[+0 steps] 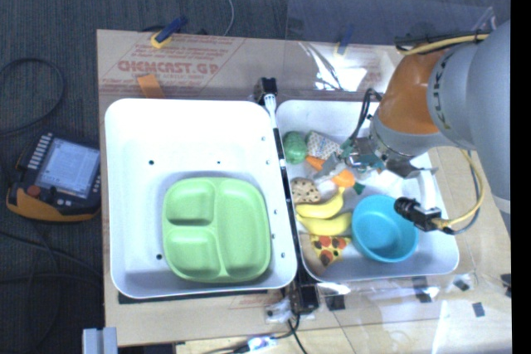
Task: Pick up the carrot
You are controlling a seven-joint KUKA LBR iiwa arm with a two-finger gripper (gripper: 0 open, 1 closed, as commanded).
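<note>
not picked up yet, by the look of it. carrot (343, 177) down in the right bin (444, 261), just above the banana (323, 215) and next to the blue bowl (383, 228). pincer (358, 155) right over its top end. open or shut? cannot tell. long way of the carrot slanted, top right to bottom left. which end is the tip, too small to tell.

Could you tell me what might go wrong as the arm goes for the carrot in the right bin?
Crowding: the carrot lies tight against the banana and close to the blue bowl, so the hand could nudge or catch a neighbour instead. The carrot is small and partly hidden under the hand, so a grasp may slip off or close on nothing.
</note>
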